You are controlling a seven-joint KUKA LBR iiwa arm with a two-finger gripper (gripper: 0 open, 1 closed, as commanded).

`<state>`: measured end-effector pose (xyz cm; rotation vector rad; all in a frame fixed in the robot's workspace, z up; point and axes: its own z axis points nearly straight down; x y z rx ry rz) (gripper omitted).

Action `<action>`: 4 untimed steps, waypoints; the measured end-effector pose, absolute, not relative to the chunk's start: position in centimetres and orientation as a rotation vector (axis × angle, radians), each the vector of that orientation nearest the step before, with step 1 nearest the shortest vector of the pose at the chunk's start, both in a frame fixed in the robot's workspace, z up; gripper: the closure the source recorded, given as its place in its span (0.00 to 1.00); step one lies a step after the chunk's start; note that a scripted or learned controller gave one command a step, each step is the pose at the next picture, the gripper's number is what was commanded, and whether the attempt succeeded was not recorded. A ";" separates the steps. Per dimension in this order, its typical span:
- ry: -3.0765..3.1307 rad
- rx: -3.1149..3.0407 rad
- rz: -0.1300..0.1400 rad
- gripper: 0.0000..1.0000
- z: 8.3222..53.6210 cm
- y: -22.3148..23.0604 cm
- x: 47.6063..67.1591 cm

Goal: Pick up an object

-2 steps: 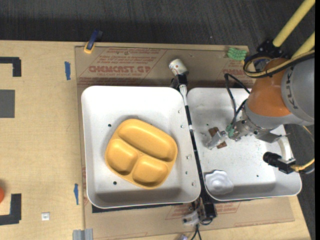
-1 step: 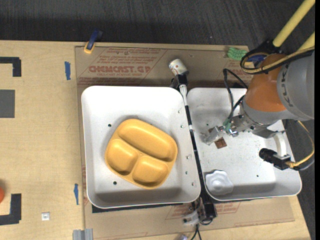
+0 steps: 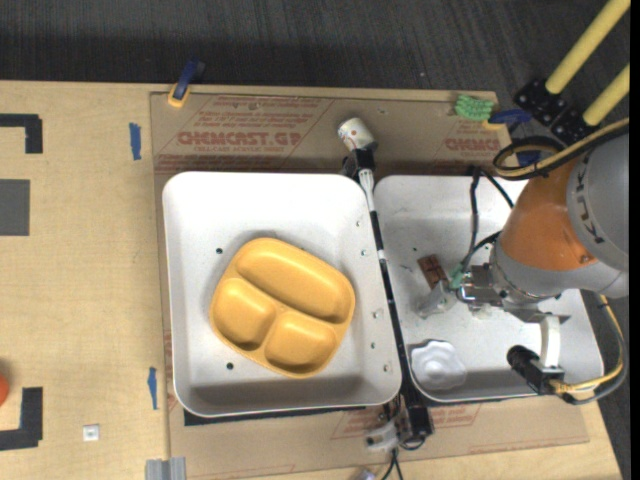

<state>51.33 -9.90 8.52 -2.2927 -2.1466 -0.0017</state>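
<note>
Camera view: arm (image 3: 560, 233) low over the right bin (image 3: 580, 363), claw (image 3: 440, 293) pointing left.
Whether the claw is clenched or released cannot be told. A small brown object (image 3: 431, 269) lies just beside it; a yellow compartment tray (image 3: 282, 306) sits in the left bin (image 3: 200, 218).

- The bench (image 3: 70, 268) is light wood, with a brown cardboard sheet (image 3: 300, 128) lying on it.
- Two white bins sit side by side on the sheet: left bin (image 3: 190, 268), right bin (image 3: 400, 208).
- Black tape marks (image 3: 25, 133) are at the bench's left edge.
</note>
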 end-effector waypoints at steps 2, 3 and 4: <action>-2.001 -2.420 0.000 0.00 8.5 -9.5 52.3; -1.979 -2.441 -0.002 0.00 8.5 -9.7 57.1; -1.982 -2.440 -0.004 1.00 9.6 -9.6 57.2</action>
